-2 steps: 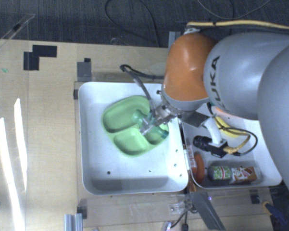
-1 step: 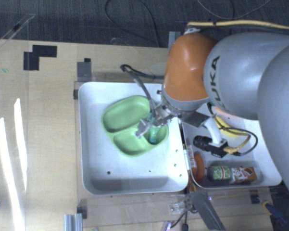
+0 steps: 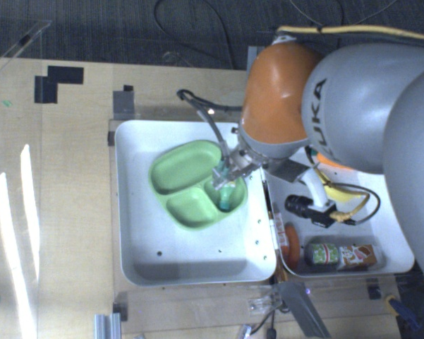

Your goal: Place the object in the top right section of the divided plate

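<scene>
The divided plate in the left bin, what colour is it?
Light green; the divided plastic plate shows clearly in the camera view.

Dark letters run down the grey casing of the arm [image 3: 353, 111] just beside the orange band; they read as part of the maker's name, "KUKA", seen nearly sideways. The bottle [image 3: 338, 255] lying in the right bin [image 3: 402, 260] carries a printed label too small and blurred to read.
</scene>
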You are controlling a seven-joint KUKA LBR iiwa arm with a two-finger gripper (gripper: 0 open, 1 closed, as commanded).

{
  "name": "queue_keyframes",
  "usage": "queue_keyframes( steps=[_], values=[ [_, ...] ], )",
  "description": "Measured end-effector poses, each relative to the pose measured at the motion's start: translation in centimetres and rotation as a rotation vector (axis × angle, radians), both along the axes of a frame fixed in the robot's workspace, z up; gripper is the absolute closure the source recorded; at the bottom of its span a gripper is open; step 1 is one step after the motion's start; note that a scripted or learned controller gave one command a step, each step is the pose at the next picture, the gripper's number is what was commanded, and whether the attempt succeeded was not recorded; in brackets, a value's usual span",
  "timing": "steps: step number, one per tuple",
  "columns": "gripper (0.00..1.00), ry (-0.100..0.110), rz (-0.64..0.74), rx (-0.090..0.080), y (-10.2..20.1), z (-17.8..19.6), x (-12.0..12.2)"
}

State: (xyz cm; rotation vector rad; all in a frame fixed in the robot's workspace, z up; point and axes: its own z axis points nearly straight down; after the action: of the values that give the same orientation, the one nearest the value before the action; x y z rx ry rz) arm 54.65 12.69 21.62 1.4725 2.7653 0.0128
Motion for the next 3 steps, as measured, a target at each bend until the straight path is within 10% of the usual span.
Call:
queue_keyframes(
  steps=[1,2,3],
  values=[
    [0.0,0.0,0.0,0.0,0.0,0.0,0.0],
    [0.0,-0.003,-0.478,0.013,-0.5,-10.9,6.1],
    [0.0,0.008,-0.751,0.003,-2.5,-3.2,0.1]
  ],
)
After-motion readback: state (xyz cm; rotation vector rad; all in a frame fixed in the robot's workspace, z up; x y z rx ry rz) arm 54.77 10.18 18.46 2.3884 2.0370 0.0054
